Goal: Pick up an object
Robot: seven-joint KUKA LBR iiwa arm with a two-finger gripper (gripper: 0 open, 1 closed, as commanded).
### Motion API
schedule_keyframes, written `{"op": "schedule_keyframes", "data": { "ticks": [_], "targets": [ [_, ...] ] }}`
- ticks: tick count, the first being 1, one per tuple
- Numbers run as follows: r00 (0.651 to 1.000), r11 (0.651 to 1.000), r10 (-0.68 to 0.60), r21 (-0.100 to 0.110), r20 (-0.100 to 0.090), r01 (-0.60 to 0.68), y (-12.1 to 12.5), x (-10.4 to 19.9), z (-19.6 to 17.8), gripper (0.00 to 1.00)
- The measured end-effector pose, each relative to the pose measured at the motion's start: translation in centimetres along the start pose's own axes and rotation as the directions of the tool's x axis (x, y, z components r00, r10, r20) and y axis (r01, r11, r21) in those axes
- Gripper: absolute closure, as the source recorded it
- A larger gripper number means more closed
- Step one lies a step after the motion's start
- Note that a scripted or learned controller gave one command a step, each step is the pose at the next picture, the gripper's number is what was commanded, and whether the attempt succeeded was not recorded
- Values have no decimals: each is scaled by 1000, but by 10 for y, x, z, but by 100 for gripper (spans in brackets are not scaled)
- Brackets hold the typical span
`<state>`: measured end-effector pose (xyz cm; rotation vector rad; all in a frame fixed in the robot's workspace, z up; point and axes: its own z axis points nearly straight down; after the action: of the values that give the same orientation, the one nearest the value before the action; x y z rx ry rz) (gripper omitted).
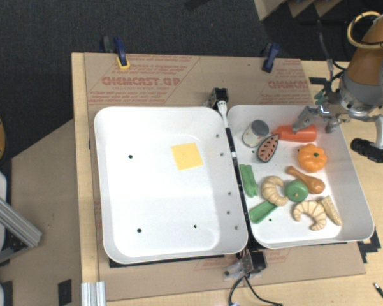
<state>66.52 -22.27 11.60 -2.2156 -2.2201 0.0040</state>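
My gripper hangs over the far right part of the right bin, its fingers spread open with nothing between them. Its left finger is just above an orange-red carrot that lies in the bin. An orange pumpkin sits a little nearer than the carrot. Beside them are a grey can and a dark seeded fruit slice. In the left bin lies a flat yellow square.
The near half of the right bin holds more toy food: a green pod, a tan croissant, a green ball, a brown drumstick, a green cucumber and two pastries. Clamps grip the board's far edge.
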Motion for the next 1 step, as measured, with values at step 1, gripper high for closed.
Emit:
{"op": "schedule_keyframes", "data": {
  "ticks": [1],
  "targets": [
    [1000,1000,0,-21,10,1,7,51,20,0]
  ]
}}
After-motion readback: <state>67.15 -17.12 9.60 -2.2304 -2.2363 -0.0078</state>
